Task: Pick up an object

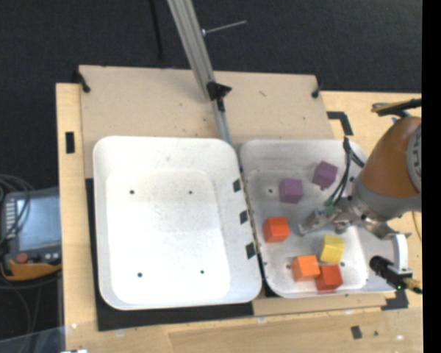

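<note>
1. Gripper hangs low in the right bin, lower right of frame; whether it is open cannot be told.
2. Yellow cube lies just below-right of it (nearest candidate); orange cube sits left.

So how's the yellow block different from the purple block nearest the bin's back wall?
The yellow block is yellow and sits toward the front of the right bin; the purple block is purple and sits near the back. The yellow one lies close beside an orange and a red block, whereas the purple one has only another purple block nearby. Both are small cubes, similar in size, in the same bin.
</note>
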Controlling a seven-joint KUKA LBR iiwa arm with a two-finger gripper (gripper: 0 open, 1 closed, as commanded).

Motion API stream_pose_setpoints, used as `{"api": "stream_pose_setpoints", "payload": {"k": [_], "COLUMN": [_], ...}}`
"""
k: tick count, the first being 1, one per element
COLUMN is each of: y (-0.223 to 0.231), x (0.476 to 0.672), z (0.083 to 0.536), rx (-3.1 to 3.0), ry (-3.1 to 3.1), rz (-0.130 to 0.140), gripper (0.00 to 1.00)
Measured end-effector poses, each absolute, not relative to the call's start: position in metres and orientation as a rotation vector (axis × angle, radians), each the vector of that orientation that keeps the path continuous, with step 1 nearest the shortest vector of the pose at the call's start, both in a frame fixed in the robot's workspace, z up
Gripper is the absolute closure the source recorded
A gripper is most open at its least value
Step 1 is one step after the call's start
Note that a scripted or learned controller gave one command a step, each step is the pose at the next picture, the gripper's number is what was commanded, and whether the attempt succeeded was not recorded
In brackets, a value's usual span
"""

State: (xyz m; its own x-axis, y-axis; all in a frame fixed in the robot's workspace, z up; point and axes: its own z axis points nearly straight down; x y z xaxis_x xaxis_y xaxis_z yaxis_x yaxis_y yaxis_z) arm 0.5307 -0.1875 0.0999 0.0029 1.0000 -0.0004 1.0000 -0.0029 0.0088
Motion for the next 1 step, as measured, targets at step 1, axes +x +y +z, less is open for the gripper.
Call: {"api": "stream_pose_setpoints", "payload": {"k": [1], "y": [-0.1886], "x": [0.5310], "z": [0.1109], "rx": [2.224], "ry": [2.205], "rz": [0.011], "gripper": [1.00]}}
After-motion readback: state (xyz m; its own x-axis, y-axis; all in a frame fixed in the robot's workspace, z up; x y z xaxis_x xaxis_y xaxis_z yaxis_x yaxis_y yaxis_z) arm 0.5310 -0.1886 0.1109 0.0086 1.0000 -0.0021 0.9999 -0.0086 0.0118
